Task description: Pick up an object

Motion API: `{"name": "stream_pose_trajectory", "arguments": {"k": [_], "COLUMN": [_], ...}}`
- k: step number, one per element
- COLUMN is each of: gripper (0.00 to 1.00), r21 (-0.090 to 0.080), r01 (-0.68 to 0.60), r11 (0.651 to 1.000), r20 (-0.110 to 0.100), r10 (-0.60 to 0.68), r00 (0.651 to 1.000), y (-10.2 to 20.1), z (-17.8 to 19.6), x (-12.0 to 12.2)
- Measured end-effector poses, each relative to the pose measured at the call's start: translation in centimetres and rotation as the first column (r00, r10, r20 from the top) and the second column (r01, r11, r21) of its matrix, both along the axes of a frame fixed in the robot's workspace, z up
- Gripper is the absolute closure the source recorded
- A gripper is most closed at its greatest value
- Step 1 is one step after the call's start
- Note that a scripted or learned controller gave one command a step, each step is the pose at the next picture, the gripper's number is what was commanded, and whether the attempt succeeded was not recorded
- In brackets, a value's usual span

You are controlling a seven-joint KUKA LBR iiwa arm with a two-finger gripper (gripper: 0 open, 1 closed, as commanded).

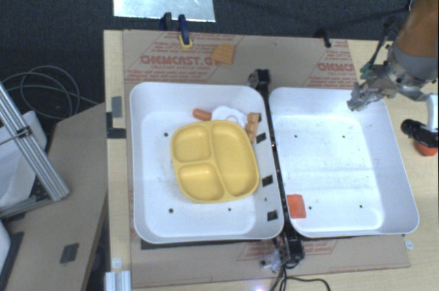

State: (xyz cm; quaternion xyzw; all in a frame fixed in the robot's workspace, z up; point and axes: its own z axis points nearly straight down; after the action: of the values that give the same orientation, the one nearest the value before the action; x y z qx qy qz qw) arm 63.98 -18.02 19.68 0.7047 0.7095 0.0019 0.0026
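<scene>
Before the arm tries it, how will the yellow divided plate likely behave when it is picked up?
The yellow divided plate looks like rigid moulded plastic, so probably stiff and light. It is wide and lies flat in the left bin, so a two-finger grip likely needs its rim, and it may tilt.

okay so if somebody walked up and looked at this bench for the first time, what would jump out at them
Most likely the yellow divided plate, lying in the middle of the left bin with a few small items along its far edge. Next, the small orange block alone at the near left corner of the right bin. The gripper hangs over that bin's far right corner.
</scene>
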Motion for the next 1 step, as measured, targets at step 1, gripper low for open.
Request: {"name": "stream_pose_trajectory", "arguments": {"k": [1], "gripper": [1.00], "r21": [-0.002], "r01": [0.002], "r11": [1.000], "r20": [-0.002], "r10": [-0.002], "r00": [1.000], "y": [-2.75], "z": [-4.99], "x": [3.02]}}
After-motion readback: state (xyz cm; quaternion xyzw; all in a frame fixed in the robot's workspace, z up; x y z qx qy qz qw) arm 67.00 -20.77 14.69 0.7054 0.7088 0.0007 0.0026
